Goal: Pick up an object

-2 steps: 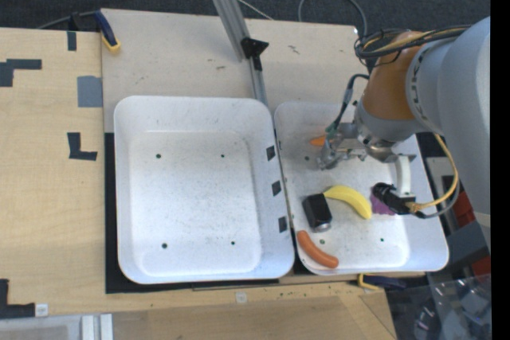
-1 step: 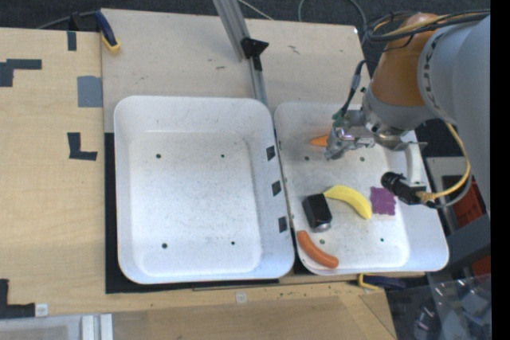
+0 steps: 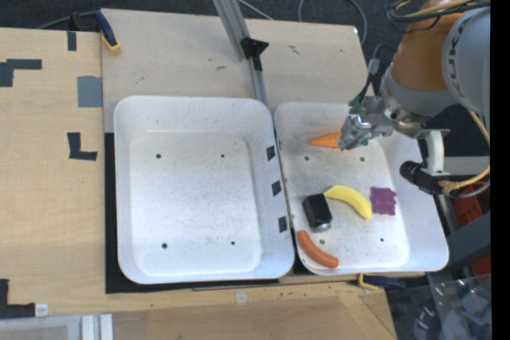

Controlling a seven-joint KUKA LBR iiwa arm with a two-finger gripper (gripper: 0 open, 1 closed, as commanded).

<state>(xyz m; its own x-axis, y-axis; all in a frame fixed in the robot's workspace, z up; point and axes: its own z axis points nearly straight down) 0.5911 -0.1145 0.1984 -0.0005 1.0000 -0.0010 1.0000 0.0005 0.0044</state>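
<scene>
The sausage (image 3: pixel 317 249) lies at the right bin's (image 3: pixel 414 251) front edge. Farther back, the gripper (image 3: pixel 353 133) sits at the carrot's (image 3: pixel 325 142) thick end; the carrot's long axis runs leftward from it.

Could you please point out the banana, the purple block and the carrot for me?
banana (image 3: pixel 350 200), camera view, middle of its curve.
purple block (image 3: pixel 384 201), camera view, top face.
carrot (image 3: pixel 324 142), camera view, orange body.
</scene>
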